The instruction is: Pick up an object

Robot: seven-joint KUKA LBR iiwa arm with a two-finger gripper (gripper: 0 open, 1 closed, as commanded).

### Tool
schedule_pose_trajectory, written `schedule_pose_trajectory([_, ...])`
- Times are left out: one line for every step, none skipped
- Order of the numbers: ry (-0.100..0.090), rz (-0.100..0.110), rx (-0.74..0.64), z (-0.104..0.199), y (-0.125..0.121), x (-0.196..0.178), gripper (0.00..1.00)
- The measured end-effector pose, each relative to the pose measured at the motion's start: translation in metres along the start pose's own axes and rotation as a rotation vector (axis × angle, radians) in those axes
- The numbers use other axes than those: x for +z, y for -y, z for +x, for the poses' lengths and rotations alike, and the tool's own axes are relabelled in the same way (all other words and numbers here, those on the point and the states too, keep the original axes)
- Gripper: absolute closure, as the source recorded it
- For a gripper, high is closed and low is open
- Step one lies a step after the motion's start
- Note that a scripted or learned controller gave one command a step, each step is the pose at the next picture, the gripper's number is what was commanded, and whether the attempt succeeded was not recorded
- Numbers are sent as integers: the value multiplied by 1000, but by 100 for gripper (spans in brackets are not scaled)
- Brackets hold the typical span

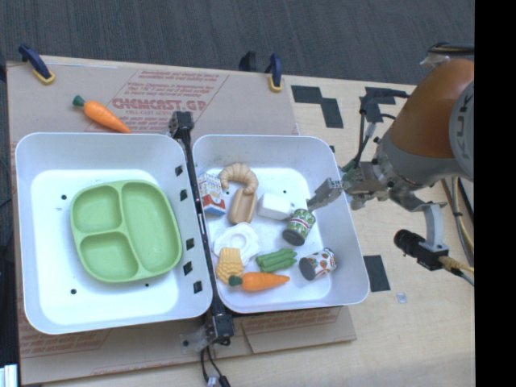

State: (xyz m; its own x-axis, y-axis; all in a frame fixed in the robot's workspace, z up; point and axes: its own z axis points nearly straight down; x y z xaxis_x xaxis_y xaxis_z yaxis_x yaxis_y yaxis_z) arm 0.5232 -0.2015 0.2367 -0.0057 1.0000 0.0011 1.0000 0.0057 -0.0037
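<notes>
1. Reaches in from the right edge of the bench, orange band (439,83) uppermost, grey wrist body below it, angled down and leftward toward the right bin (343,276).
2. Ends in the gripper (326,192), low over the bin's right wall, just above and to the right of the green can (298,226); apart from it, nothing seen between the tips.
3. Cannot tell whether shut or apart: too small and dark against the wall.
4. Hold, in the right bin: a tan croissant (240,185) near the top, a white block (275,206) beside it, a red-and-white carton (212,194) against the left wall.
5. Lower down: a white ring-shaped piece (238,239), a corn cob (229,264) touching it, green pea pods (276,259), an orange carrot (260,281) along the front, a second can (318,264) lying tilted at the right.
6. Holds, in the left bin (36,289), a green divided plate (125,230), lying flat near the middle.
7. Lies outside both bins, on the cardboard (242,103) behind the left one: another carrot (101,114).
</notes>
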Motion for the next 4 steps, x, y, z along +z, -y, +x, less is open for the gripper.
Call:
schedule_pose_trajectory([-1,-4,-3,76,-4,144,0])
schedule_pose_trajectory([0,-3,-8,76,-5,133,100])
schedule_pose_trajectory([0,-3,-8,76,-5,133,0])
schedule_pose_trajectory([0,1,-1,103,47,146,0])
